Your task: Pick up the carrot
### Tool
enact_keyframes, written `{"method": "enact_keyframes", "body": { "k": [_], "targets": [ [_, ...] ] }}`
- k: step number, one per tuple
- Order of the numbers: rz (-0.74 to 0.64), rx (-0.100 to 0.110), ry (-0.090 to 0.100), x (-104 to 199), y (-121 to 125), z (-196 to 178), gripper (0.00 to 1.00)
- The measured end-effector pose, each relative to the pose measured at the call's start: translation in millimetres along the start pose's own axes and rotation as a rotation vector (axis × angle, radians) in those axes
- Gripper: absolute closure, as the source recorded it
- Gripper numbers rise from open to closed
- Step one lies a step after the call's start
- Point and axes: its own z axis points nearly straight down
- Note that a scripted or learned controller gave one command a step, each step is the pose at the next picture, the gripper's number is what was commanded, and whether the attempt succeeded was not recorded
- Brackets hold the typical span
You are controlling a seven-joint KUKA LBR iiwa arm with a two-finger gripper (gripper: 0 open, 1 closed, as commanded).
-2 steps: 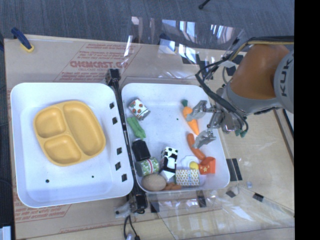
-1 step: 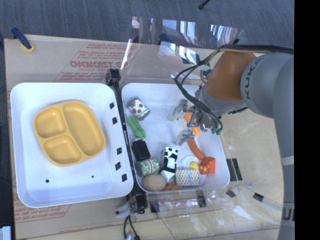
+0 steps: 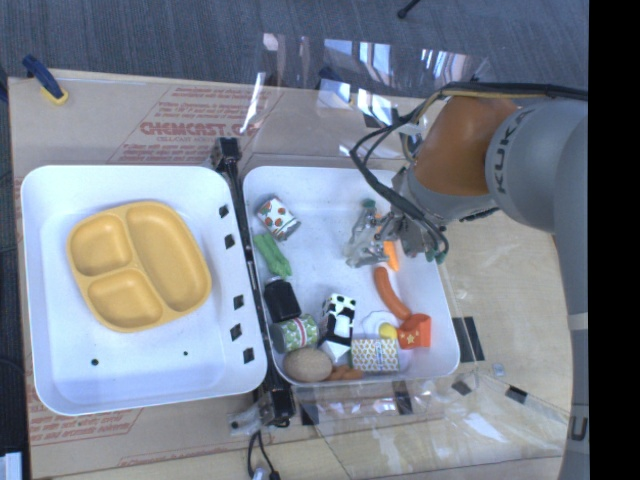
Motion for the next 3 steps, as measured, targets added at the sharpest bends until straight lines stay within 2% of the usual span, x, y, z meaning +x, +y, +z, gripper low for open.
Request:
{"method": "enact_keyframes", "body": {
  "k": [1, 2, 3],
  "targets": [
    [0.052, 0.003, -0.007, -20.5, 9.3, -123.8, 1.0],
    [-0.385, -0.005, 0.009, 12.1, -1.2, -58.6, 1.0],
    [-0.572, -0.007, 0.009, 14.6, 1.9, 13.3, 1.0]
  ]
}}
